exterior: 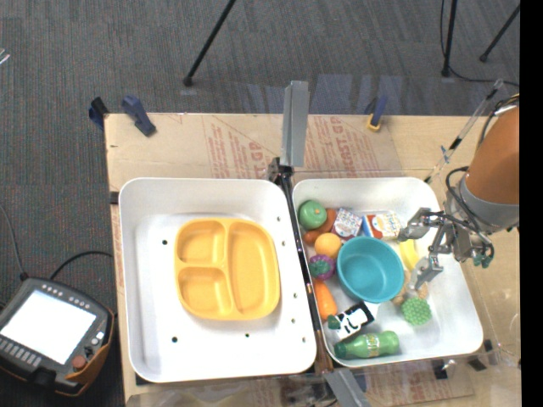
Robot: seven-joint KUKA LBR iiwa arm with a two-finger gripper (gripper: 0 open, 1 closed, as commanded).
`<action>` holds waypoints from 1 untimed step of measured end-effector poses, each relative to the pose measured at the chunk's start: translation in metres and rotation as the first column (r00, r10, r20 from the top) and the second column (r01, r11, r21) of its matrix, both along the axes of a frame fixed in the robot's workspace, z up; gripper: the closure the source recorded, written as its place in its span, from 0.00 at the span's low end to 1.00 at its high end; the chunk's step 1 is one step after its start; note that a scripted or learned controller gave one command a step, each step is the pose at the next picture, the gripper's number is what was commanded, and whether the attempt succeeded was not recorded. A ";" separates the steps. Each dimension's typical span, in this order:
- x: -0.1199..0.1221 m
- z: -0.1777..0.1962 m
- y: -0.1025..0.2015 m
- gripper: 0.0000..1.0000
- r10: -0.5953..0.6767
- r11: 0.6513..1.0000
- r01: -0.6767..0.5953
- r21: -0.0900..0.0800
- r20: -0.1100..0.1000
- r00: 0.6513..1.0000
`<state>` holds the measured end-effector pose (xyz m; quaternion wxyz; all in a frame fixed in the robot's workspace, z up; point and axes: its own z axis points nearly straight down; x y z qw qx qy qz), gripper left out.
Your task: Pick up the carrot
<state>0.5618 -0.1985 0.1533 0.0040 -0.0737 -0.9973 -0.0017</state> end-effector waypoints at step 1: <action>-0.001 -0.067 -0.013 0.00 -0.279 0.960 0.279 -0.002 0.006 0.960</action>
